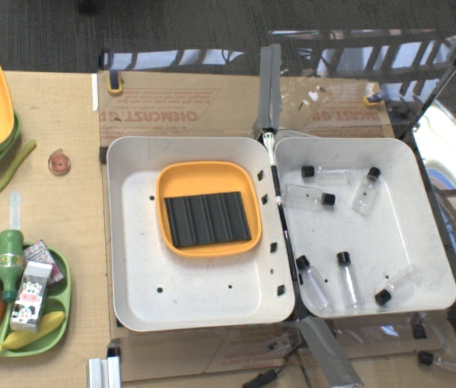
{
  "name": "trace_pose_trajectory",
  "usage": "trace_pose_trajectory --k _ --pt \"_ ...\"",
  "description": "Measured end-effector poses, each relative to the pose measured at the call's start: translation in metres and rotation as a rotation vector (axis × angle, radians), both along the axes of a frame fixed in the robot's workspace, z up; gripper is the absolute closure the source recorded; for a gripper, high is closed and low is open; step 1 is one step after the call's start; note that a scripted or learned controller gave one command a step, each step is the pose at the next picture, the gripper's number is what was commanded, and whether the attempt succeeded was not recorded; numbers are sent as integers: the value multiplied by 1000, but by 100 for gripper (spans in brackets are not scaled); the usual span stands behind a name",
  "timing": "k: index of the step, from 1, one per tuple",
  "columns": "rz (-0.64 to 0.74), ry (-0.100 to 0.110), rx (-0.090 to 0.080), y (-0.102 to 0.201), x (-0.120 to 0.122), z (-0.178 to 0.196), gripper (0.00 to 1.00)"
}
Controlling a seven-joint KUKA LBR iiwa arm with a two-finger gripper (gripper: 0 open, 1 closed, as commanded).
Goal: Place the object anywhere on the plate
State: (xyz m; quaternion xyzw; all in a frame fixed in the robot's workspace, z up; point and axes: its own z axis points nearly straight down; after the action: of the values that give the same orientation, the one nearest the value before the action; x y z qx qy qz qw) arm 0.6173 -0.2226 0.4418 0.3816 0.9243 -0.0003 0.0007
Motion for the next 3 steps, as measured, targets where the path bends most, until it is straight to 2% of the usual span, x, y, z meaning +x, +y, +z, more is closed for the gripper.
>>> trace_pose_trajectory --k 1,2,3 --pt "358 -1 0 0 9 -94 0" --pt "637 -4 -2 1 19 -75 0" --pt "1026 -4 -2 2 19 -66 0"
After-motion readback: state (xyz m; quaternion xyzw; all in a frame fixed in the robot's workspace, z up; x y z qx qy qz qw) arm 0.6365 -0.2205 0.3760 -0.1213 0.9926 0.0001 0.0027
